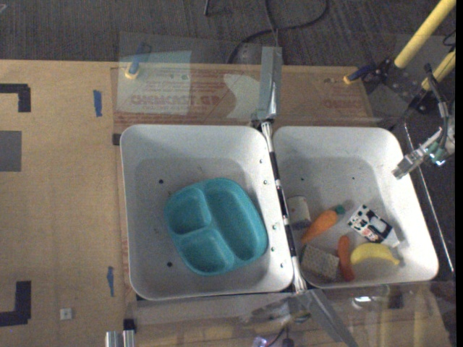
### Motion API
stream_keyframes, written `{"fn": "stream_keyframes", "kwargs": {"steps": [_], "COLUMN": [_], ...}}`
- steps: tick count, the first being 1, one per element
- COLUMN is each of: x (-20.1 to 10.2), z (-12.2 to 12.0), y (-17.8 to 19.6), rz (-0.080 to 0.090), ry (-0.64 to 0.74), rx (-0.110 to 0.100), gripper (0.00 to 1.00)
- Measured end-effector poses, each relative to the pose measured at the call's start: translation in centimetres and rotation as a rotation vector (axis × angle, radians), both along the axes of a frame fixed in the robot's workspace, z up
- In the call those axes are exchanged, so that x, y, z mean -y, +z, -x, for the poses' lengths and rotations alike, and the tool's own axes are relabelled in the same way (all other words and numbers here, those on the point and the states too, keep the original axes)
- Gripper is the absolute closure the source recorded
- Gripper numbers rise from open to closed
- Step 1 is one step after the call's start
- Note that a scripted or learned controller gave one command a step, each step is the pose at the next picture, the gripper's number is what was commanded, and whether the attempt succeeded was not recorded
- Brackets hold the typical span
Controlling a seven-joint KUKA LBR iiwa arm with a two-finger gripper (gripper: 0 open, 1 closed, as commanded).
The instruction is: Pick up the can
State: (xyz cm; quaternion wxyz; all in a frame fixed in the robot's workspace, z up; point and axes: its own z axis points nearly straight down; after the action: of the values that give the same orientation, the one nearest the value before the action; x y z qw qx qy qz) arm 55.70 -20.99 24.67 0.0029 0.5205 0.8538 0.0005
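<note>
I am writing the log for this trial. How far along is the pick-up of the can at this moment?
Done: nothing that I can see. In hand: the gripper hangs over the right rim of the right bin, apart from the objects in it. Left: the whole pick. What looks like the can lies by the divider in that bin, beside the carrot, untouched.

Camera: single, fixed above bench | Facing: downward at a slant | Range: far enough to frame both white bins, left bin (137, 194) and right bin (405, 194), plus surrounding bench (58, 194) and floor beyond
</note>
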Motion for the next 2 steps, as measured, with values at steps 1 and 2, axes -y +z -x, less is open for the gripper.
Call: {"fn": "stream_keyframes", "kwargs": {"steps": [1, 2], "x": [-3.0, -0.4], "z": [-4.8, 2.3], "y": [1.7, 1.2], "rz": [0.0, 0.0], "ry": [-0.014, 0.137], "rx": [0.0, -0.002], "gripper": [1.0, 1.0]}}
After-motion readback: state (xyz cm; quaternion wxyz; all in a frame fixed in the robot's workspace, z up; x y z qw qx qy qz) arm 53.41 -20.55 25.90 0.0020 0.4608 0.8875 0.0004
